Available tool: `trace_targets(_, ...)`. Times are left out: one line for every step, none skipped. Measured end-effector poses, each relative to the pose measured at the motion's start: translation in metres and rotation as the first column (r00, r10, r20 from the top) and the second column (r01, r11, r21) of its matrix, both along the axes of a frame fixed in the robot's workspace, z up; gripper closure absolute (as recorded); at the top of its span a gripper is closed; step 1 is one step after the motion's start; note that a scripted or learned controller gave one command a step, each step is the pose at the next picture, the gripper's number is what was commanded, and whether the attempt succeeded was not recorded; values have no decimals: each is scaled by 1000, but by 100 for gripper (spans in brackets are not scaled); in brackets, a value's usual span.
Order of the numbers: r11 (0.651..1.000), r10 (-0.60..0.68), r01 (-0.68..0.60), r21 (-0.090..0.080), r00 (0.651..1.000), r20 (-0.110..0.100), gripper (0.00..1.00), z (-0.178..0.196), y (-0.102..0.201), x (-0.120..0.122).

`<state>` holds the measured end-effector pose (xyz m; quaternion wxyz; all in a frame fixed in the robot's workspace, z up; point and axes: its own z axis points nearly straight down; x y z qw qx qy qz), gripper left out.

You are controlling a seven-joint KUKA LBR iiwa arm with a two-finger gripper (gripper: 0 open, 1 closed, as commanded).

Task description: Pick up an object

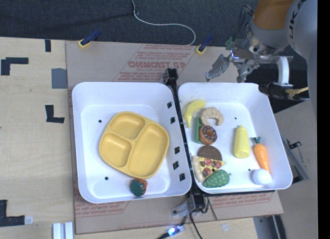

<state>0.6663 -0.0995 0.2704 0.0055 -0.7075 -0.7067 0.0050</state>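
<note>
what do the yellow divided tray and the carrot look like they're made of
The yellow divided tray looks like moulded plastic: one even colour, rounded compartment edges, a soft matte sheen. The carrot in the right bin also looks like plastic toy food, smooth, uniformly orange with a small green top. It could be rubber or vinyl; the view does not settle that.

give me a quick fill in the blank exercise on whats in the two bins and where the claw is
1. The yellow divided plate lies in the ____ bin.
2. The carrot lies beside the ____ white egg, in the right bin.
3. The claw hangs open above the cardboard, outside the right bin's ____ edge.
4. The pizza slice lies just above the ____ leafy vegetable.

Missing words: left; small; far; green
</note>
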Motion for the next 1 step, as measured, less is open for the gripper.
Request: trace_targets(1000,3,-3,-1,1000,13,0,9,0,2)
